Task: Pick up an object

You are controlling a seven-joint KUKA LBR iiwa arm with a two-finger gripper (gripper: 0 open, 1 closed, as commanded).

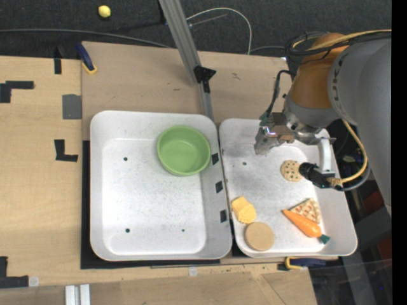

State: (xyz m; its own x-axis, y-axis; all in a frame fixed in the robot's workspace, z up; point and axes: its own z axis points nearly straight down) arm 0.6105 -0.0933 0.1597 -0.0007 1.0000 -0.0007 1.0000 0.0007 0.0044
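My gripper (266, 140) hangs over the far part of the right bin (254, 170), above bare bin floor. Nothing shows between its fingers. In the same bin lie a round speckled cookie (290, 170) just right of and nearer than the gripper, a yellow piece (243, 210), a tan round disc (259, 236), a pizza slice (308, 210) and an orange carrot (304, 223). A green bowl (184, 150) sits at the far right of the left bin (127, 221).
A grey pole (184, 37) slants down to the far edge between the bins. The arm's grey and orange body (331, 75) fills the upper right. A black cable (324, 176) runs beside the cookie. Wooden bench (38, 170) spreads to the left.
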